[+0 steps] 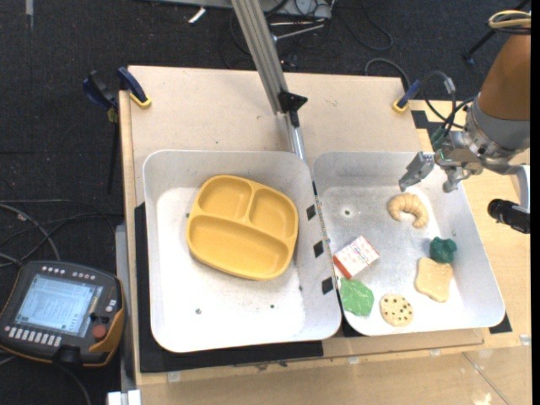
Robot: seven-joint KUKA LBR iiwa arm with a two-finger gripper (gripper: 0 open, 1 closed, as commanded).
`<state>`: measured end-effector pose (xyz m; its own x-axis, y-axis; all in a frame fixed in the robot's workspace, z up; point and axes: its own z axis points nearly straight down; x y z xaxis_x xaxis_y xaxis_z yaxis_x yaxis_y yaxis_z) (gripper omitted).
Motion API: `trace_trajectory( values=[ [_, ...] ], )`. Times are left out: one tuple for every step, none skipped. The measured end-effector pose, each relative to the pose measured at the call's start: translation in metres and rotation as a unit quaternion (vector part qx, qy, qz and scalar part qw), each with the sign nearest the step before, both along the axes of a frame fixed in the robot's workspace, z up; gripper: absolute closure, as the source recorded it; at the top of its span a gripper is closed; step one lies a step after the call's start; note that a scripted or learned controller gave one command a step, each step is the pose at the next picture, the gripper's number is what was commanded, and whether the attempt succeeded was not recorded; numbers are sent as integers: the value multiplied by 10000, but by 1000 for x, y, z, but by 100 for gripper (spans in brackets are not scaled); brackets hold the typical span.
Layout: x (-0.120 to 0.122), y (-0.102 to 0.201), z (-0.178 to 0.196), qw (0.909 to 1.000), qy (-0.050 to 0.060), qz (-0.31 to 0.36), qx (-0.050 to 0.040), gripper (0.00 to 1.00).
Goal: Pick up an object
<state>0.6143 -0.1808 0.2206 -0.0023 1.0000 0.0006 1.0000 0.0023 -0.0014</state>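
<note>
My gripper (434, 174) hangs open above the far part of the right bin (371, 175), its two grey fingers spread apart with nothing between them. Just below it lies a tan croissant (409, 209). Nearer the front are a dark green lump (442, 249), a pale toast-shaped piece (434, 280), a chocolate-chip cookie (396, 310), a bright green leaf-like item (356, 297) and a small white and red packet (356, 256).
The left bin (169, 310) holds a yellow divided plate (243, 226). A metal pole (261, 49) slants down to the seam between the bins. A teach pendant (55, 310) lies off the bench at the lower left.
</note>
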Motion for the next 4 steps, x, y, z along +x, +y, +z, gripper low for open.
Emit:
trace_trajectory(
  values=[
    [0, 0, 0, 10000, 1, 2, -1, 0],
    [5, 7, -47, 10000, 18, 6, 1, 0],
    [2, 5, -112, 10000, 25, -10, 2, 0],
    [2, 6, -126, 10000, 4, -8, -5, 0]
  ],
)
